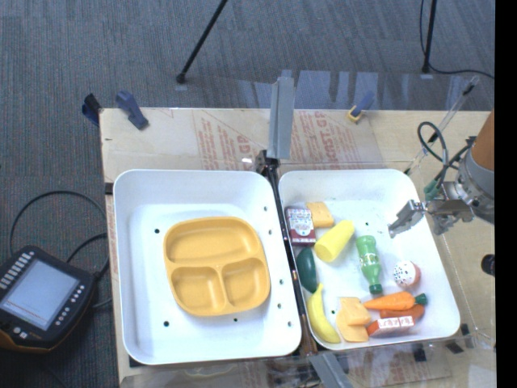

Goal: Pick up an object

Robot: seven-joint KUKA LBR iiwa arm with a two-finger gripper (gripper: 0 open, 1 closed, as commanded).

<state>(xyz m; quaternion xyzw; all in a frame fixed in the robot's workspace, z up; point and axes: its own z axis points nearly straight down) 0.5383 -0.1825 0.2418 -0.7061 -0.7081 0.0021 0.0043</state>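
Overhead slanted view of a table bearing two shallow white bins side by side. The left bin contains a yellow compartment tray lying flat with its three recesses facing up. The right bin contains the candidate objects: a small red packet just beside an orange block near the dividing wall; a yellow cylinder lying tilted; a dark green vegetable against the left wall with a banana below it; a green bottle lying on its side near the centre; a white speckled ball; and, at the near edge, a carrot, a yellow cheese wedge and a red carton close together. The arm enters from the right, and its pincer sits above the right edge of the right bin, over bare bin floor, apart from the bottle and the ball. Nothing is visible between its fingers; whether they are spread or pressed together cannot be told at this scale. A handheld control pendant lies on the carpet at left.
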